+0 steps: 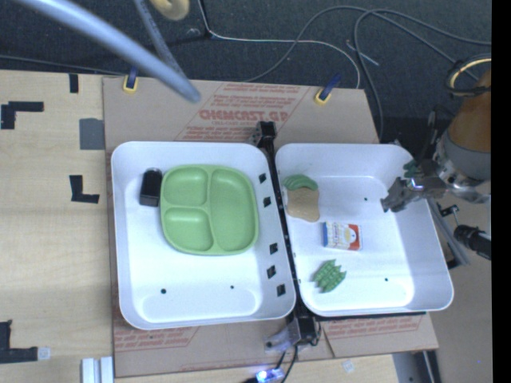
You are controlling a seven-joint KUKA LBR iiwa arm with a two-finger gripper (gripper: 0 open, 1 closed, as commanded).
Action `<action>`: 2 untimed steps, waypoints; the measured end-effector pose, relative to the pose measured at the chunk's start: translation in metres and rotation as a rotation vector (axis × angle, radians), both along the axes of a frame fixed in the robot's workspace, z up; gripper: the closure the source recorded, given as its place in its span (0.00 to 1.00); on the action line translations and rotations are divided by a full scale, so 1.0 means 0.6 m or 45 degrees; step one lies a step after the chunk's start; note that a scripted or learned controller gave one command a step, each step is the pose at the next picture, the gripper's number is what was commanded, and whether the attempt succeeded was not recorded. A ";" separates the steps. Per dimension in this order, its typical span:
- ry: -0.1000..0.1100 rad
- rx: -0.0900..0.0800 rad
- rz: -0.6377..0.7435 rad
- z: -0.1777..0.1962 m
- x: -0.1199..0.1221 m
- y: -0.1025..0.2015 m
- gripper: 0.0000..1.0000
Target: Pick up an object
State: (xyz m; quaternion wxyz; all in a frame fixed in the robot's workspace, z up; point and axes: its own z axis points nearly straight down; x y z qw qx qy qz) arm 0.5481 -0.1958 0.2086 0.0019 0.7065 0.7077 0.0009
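The right bin (415, 290) holds a small white carton with red and blue print (342, 235), a green leafy toy (327, 276), a tan cookie-like piece (303, 205) and a green curved piece (300, 183) behind it. My gripper (397, 197) hangs at the right bin's right side, above the bin floor, its dark fingers pointing left and down. Nothing shows between the fingers. It stands well right of the carton. In the left bin (132, 286) lie a green divided plate (210, 210) and a small black block (150, 187).
A black divider with clips (275, 238) runs between the two bins. Cardboard (239, 110) lies under the bins, with cables (335, 30) across the dark floor behind. A grey pole (104, 34) crosses the upper left.
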 end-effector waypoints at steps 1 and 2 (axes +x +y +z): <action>0.005 0.003 0.007 -0.002 0.034 0.099 1.00; 0.007 0.003 0.005 -0.012 0.053 0.177 1.00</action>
